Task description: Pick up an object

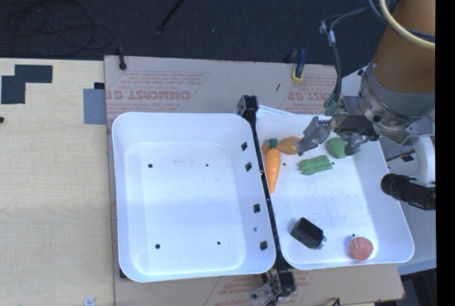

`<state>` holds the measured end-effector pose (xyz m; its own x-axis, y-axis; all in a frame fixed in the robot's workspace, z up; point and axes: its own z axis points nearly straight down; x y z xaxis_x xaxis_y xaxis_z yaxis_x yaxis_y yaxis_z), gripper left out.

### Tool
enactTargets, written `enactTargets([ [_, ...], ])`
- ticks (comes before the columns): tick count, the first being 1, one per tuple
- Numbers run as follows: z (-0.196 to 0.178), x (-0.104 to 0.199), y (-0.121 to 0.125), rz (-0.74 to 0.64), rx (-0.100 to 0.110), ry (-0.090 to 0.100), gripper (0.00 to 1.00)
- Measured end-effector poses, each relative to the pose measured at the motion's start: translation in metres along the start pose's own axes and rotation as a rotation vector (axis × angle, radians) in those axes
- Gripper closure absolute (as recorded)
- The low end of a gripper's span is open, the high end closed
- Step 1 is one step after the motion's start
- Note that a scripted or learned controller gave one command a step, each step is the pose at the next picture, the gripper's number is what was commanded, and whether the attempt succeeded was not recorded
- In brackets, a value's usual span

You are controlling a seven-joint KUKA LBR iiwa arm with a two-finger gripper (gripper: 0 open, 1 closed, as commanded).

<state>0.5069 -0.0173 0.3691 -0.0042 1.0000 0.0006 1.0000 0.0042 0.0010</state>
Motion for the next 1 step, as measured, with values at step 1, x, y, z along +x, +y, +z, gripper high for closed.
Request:
enactTargets([
  [1,0.1266,0.0165,-0.0347,0.004,0.019,0.0,0.0],
])
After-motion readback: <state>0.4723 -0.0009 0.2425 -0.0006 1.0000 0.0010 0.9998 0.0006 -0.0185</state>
